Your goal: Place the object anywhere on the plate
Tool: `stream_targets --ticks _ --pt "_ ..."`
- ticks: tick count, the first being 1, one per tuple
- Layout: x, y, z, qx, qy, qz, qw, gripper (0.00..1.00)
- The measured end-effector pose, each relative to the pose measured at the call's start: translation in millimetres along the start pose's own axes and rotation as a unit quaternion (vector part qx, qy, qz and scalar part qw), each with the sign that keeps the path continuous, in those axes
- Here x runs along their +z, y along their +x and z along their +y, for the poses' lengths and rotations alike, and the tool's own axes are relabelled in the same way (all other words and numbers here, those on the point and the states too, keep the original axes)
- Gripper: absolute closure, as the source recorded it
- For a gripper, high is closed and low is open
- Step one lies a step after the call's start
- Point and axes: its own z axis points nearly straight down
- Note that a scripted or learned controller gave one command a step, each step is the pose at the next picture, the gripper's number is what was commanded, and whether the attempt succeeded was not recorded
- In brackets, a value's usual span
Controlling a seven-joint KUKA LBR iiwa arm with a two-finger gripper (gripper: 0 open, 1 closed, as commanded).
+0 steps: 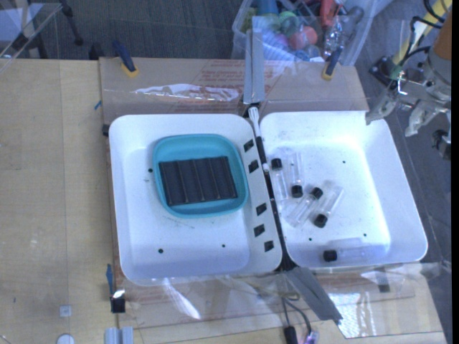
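A teal plate with a dark ribbed insert lies in the left bin. Several clear vials with black caps lie in the right bin: a cluster near its left wall and one vial by its front edge. My gripper hangs above the right bin's far right corner, well away from the vials. Its two fingers are spread apart, open, with nothing between them.
A raised divider with black clips separates the two bins. A clear tub of colourful toys stands behind the bins. Cardboard and plastic sheeting lie along the back. Cables run at the front.
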Motion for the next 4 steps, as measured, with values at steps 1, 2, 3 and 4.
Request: stream_targets --ticks 1,2,3,4 --pt "-3.7 0.3 0.2 0.003 0.0 0.0 1.0 0.0" --pt "-5.6 2.6 -1.5 0.012 0.0 0.0 0.9999 0.0" --pt "1.3 1.5 -0.8 0.022 0.002 0.001 0.9998 0.0" --pt "16.1 41.8 -13.4 0.018 0.003 0.001 0.9998 0.0"
